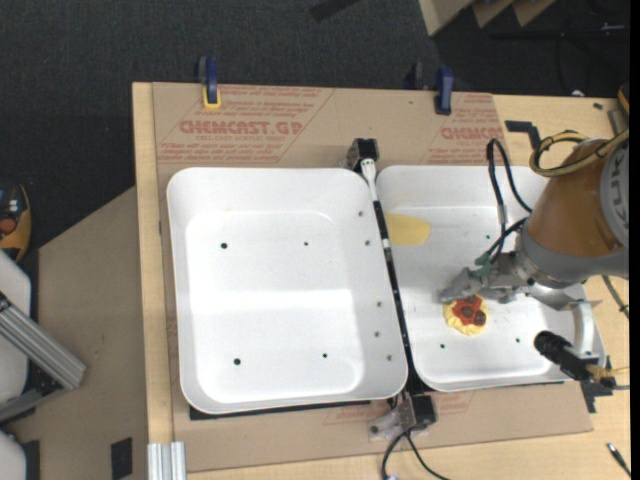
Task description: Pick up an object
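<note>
- Two white bins side by side under me: the left bin (pixel 270 288) has only small dark dots on its floor.
- The right bin (pixel 450 363) has two things in it: a flat yellow piece (pixel 408 230) near its back left, and a small toy (pixel 467 315), pale with red and dark on top, toward the front middle.
- My claw (pixel 478 286) sits low in the right bin, just behind and above the toy, right at its edge; touching or only close, I can't say.
- Open or closed? I cannot tell; the tip is a grey blur from up here, and my own wrist covers part of it.
- My arm (pixel 575 213) comes in from the right, orange band showing, cut off by the frame, and it hides the bin's right side.
- A black cable (pixel 497 183) loops over the bin's back edge toward my wrist.
- Bins rest on a brown board (pixel 250 123) with red print, held by blue clamps (pixel 209 76) at the back.
- Dark carpet (pixel 100 28) lies around it.
</note>
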Tool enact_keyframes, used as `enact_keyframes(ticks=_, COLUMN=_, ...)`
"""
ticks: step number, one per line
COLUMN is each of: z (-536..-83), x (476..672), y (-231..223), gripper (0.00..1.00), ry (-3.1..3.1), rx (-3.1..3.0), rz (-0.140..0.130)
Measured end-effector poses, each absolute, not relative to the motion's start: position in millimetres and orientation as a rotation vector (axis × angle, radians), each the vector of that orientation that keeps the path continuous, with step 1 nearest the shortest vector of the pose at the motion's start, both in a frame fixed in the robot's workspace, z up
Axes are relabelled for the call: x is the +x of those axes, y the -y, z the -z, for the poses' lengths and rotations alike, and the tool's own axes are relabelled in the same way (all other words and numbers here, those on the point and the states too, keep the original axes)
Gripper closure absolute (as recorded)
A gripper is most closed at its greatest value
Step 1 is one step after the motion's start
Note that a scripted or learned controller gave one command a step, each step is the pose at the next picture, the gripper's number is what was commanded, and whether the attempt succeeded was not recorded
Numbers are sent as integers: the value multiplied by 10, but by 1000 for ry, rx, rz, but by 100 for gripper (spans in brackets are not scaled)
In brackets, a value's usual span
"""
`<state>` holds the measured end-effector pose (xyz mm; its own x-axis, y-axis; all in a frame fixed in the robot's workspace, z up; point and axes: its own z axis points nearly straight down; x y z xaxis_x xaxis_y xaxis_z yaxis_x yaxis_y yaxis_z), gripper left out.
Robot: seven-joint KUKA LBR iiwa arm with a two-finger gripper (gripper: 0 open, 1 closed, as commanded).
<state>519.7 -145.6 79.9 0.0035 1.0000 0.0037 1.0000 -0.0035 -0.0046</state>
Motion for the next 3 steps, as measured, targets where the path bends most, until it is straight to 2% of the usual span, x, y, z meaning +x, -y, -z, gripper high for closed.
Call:
enact_keyframes(ticks=1, z=-873, x=4799, y=1203, gripper=0, ry=2222, rx=-2227, rz=6)
enact_keyframes(ticks=2, z=-1909, x=5214, y=614, gripper=0, ry=2237, rx=-2219, rz=13)
enact_keyframes(ticks=3, z=-889, x=4970, y=1066, gripper=0, ry=2210, rx=-2222, rz=-12)
